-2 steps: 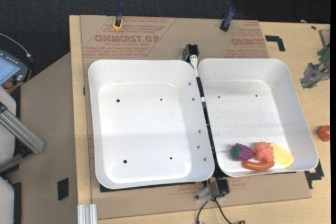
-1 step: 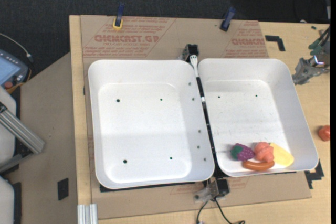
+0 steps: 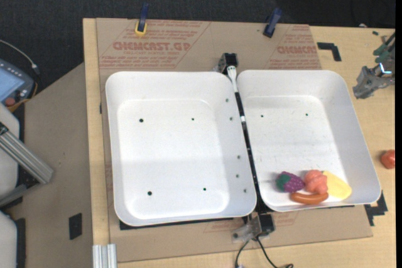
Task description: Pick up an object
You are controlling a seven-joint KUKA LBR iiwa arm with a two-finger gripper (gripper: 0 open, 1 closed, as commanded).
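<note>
Several toy foods lie together in the near right corner of the right bin [image 3: 295, 135]. They are a purple bunch of grapes [image 3: 290, 182], an orange-red lumpy piece [image 3: 316, 181], a yellow piece [image 3: 338, 187] and a long orange-red piece [image 3: 309, 198] in front of them. My gripper [image 3: 368, 81] is a small grey shape at the right edge of the view. It hangs just outside the right bin's far right corner, well away from the toys, and I see nothing in it.
The left bin [image 3: 176, 144] sits beside the right one, with a black divider strip [image 3: 242, 128] between them. A small orange object [image 3: 388, 159] lies on the bench right of the right bin. Blue clamps [image 3: 272, 22] hold the cardboard at the far edge.
</note>
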